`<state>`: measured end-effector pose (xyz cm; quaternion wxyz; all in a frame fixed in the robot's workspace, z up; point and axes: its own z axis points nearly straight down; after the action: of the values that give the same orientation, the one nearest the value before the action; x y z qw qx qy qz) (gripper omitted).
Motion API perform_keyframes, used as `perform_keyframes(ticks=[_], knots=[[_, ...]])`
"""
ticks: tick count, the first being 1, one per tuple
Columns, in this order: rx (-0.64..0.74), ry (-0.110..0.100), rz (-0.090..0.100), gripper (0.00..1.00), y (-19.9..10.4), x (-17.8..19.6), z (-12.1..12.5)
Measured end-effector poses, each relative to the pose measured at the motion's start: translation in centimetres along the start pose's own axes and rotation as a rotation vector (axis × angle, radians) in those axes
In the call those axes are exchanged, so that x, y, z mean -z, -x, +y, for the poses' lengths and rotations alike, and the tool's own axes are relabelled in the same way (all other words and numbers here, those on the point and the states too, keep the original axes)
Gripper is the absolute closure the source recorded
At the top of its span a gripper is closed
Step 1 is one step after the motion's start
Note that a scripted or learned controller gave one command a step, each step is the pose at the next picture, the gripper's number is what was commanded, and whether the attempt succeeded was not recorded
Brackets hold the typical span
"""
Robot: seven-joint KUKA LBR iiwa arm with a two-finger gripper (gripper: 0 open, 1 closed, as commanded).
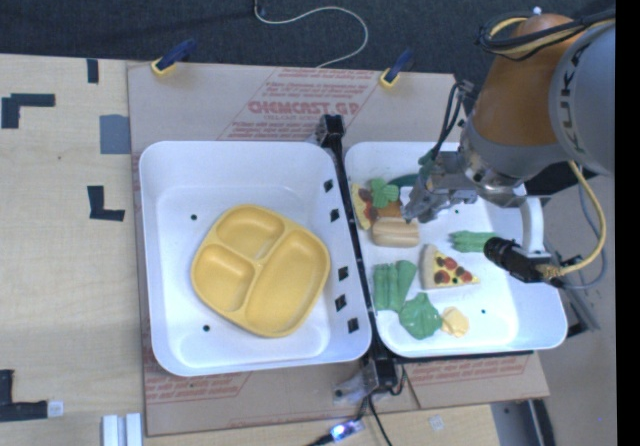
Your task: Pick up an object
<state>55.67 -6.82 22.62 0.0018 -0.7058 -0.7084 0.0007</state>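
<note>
Camera view: gripper (418, 202) low over the right bin (540, 319), near its far-left corner, arm (525, 94) coming in from the right edge, wrist angled down and left. Finger spacing: cannot tell, dark tips blur into the clutter.

Nearest candidate is the tan bread roll (395, 232), lying just nearward and slightly left of the tips, maybe touching; long axis runs left-right along the bin, parallel to the near rim. Nothing visibly between the tips, so not counted as held.

A red-and-green toy piece (375, 199) sits at the bin's left wall beside the tips. Pizza slice (445, 271) mid-bin, green leafy pieces (395, 284) toward the near-left, small yellow piece (455, 321) by the near rim.

Left bin (165, 234) carries a yellow divided plate (260, 269), well apart from the gripper.

Judgement: grasp attempt on the roll likely; closing across its short axis suits.
</note>
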Motion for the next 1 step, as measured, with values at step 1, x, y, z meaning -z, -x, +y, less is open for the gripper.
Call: perform_keyframes(ticks=[1], knots=[[0.001,-0.001,0.0,1.0,-4.42,0.75,-2.77]])
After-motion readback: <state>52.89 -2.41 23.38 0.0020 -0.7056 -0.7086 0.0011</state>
